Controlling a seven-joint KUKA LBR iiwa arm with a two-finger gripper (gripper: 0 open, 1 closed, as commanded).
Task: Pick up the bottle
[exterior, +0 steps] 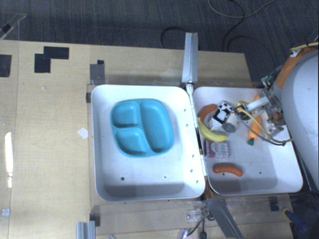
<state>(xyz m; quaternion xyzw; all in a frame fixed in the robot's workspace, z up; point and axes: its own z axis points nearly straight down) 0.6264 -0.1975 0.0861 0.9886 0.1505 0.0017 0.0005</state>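
The bottle (223, 117) lies on its side in the upper left of the right bin (279, 180). It is small, with a black and white label and a grey cap pointing toward the bin's middle. The gripper (273, 117) hangs low over the right side of that bin, under the grey arm with the orange band (285, 71). It sits roughly a hand's width to the right of the bottle and is apart from it. Cables and metal parts blur its tip.
Around the bottle lie a banana (210, 133), a brown sausage (207, 109), an orange carrot (254, 128), a small packet (217, 149) and a second sausage (228, 170). The left bin (102, 148) holds a blue divided plate (142, 127).
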